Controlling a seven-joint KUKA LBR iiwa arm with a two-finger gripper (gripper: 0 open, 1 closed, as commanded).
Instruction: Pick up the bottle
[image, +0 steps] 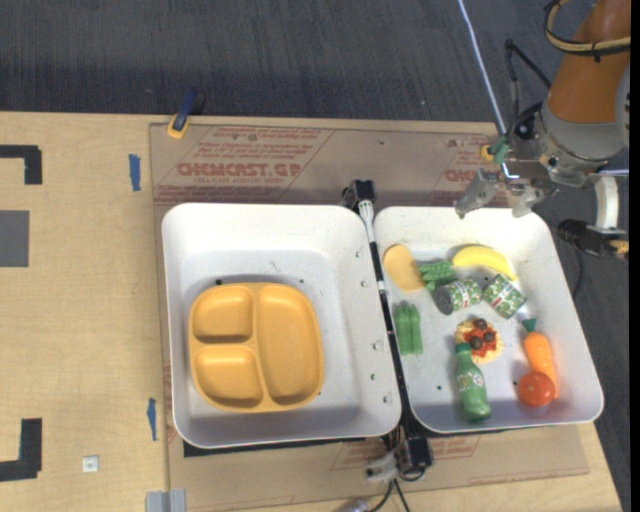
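The bottle (471, 384) is green with a pale label. It lies in the right bin (570, 300), near that bin's front edge and roughly in its middle. My gripper (496, 204) hangs over the bin's back rim, far behind the bottle. It is open, and only the bin's white rim and the cardboard show between its fingers.
The right bin also holds a banana (482, 260), two green cans (462, 294), a green vegetable (408, 329), a carrot (541, 352), a tomato (535, 389) and a small colourful toy (478, 337) just behind the bottle. An orange divided plate (257, 345) lies in the left bin (200, 240).
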